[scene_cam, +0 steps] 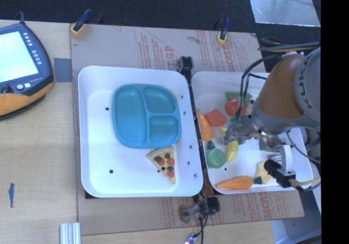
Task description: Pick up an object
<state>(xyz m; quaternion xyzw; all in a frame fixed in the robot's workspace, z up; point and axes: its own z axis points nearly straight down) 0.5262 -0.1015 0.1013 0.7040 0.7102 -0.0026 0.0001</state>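
Target looks to be the small yellow piece (232, 150), lying in the right bin (305, 174) just beside the green round toy (216, 157). Jaws (236, 130) sit directly above it, low over the clutter; how far open they are cannot be told, and nothing is visibly held.

Around it: orange carrot-like piece (204, 124) against the bin's left wall, red piece (215, 117) above, red-and-green item (234, 103) near the wrist, another carrot (235, 183) along the near rim.

Left bin (87, 128) carries a blue divided plate (146, 115) and a pizza slice (164, 163). Tablet (22, 68) at the desk's far left.

Step, as judged: approach or descent over the yellow piece, grasp unconfirmed. Next move calls for closing squarely on it without nudging the green toy, then a straight lift
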